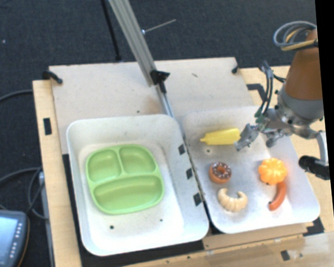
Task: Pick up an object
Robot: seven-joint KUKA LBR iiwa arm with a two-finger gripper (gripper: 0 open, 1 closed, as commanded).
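1. Far left on the counter (54,169) sits the left bin (85,224), and in it a green divided plate (124,178) with three compartments, lying flat.
2. Next comes the right bin (304,205), edge to edge with the left one. It carries the things I could take: a yellow corn cob (220,137) near the back, a doughnut (220,172) below it, a pale croissant (233,200) near the front.
3. Further right lie an orange pumpkin (272,171) and a red chili pepper (278,197) just under it; the two look to be touching or nearly so.
4. My fingers (247,137) are down low in the right bin, just beside the right end of the corn cob. I cannot tell how far apart they are, because they read as a dark blur from above. I see nothing between them, so I do not claim to hold anything.
5. Progress, as I judge it: the reach is made and the corn cob seems the likely target, but the pickup is not done. Every item lies on the bin floor. Closing on something and lifting it clear are left.
6. I can read no brand, label or writing anywhere.
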